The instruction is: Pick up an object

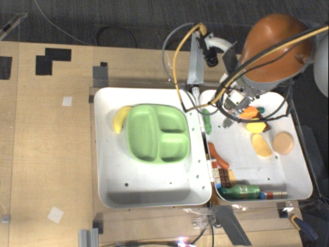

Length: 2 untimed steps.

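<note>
The gripper (237, 107) is being held over the right bin (298, 187) at its 11 o'clock corner, above an orange object (249, 112). Its state cannot be told. A straight descent, centred on that object, is being called for.

You have a pale green, three-compartment plastic tray (156, 133) lying in the left white shallow bin (110, 184). Touching that tray's left edge is a yellow banana (120, 118). To the tray's right, in the right white bin (298, 181), you see a slim green piece (206, 121), an orange-red carrot shape (218, 157), a yellow block (257, 127), a pale yellow oval (262, 145) and a tan round piece (282, 142). Lower right of the tray lies a green bottle (240, 191). Above the bin the arm's orange band (275, 42) gleams, with a yellow cable (177, 60). The counter (46, 153) is light wood-toned, marked with black shapes (51, 59) far left of the tray.
</note>
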Motion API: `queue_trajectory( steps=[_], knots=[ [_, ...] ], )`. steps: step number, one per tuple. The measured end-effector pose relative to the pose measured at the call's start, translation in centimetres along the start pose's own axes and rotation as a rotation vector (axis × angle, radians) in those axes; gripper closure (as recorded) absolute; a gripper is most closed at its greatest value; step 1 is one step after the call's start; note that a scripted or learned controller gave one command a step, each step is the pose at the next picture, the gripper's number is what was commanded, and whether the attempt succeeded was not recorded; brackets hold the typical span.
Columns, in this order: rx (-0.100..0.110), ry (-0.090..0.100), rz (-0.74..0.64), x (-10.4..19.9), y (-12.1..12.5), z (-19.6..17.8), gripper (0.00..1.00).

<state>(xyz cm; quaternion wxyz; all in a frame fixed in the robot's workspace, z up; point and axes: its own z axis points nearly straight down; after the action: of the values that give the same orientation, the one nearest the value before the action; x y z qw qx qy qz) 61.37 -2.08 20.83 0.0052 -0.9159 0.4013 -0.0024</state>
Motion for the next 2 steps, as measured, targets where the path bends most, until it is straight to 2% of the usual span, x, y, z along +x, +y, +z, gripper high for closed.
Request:
queue_trajectory(
  steps=[2],
  knots=[
    [0.009, 0.000, 0.014, 0.3, -0.1, -2.2, 1.00]
  ],
)
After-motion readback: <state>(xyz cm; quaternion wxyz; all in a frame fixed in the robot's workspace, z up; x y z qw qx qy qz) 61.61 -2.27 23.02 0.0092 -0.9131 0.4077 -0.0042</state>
